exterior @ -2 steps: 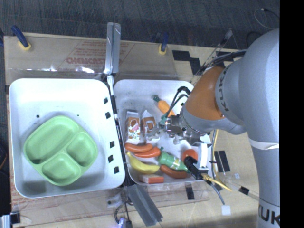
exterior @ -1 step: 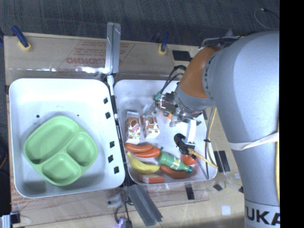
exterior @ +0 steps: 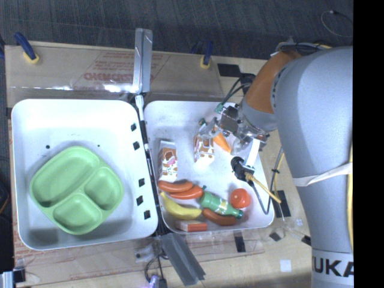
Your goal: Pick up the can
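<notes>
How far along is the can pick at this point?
Done: the approach, it seems. The gripper hangs over the back of the right bin, beside a white-and-brown container that may be the can, and a carrot. In hand: nothing visibly; the container looks to be resting in the bin. Left: grasping and lifting.

Wooden bench top [exterior: 72, 65] extends left of and behind the claw [exterior: 223, 128]; beyond it, dark floor [exterior: 198, 11], possibly carpeted.
</notes>
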Robot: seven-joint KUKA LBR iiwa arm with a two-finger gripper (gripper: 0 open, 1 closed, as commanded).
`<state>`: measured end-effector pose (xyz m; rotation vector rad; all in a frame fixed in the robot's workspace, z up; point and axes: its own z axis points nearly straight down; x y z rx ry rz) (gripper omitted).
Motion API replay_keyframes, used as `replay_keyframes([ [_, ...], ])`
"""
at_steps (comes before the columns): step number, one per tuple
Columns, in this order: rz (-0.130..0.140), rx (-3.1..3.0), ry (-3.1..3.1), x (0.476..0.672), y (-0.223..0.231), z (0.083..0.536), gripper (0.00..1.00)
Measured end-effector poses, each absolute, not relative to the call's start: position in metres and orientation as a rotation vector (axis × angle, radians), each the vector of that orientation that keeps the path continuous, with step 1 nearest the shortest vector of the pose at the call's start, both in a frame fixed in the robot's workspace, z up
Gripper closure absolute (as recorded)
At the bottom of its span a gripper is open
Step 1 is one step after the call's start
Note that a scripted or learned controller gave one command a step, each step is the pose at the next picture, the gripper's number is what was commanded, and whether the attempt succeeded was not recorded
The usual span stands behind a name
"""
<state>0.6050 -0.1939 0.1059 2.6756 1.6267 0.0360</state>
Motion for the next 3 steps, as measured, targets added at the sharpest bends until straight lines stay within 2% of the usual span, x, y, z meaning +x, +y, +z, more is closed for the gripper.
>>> replay_keyframes([
  [1,-0.009,2.809,1.422,0.596,-0.091,0.089,0.0],
  [2,-0.025,2.81,1.436,0.594,-0.09,0.094,1.0],
  [3,-0.011,2.49,1.926,0.552,-0.023,0.189,1.0],
])
